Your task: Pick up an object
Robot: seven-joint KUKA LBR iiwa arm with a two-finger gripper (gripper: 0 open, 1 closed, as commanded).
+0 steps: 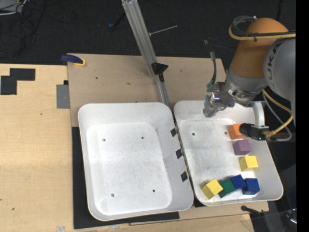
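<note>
Here, two shallow white bins are seen side by side on a light wooden worktop (34,129). The left bin (96,115) has a bare, speckled white floor. In the right bin (198,144), small blocks are gathered along the right and near sides. An orange block (235,131) is found by the right wall, and a purple block (241,146) is placed just below it. A yellow block (248,162) is seen a little lower again. At the near end, another yellow block (212,188) lies tilted, touching a green block (227,186), with two blue blocks (245,183) packed close beside them. The grey arm (282,66) with its orange band (256,47) is reached in from the right. The tool (212,108) is held over the far end of the right bin, near its back rim, and it is pointed down. It is kept well apart from all the blocks, and nothing is seen between its tips. It cannot be told whether the tool is apart or together, because it looks too small and blurry. A long metal bar (145,42) is leaned across the back of the worktop, above the gap between the two bins. Small black clips (178,152) are seen along that gap.
</note>
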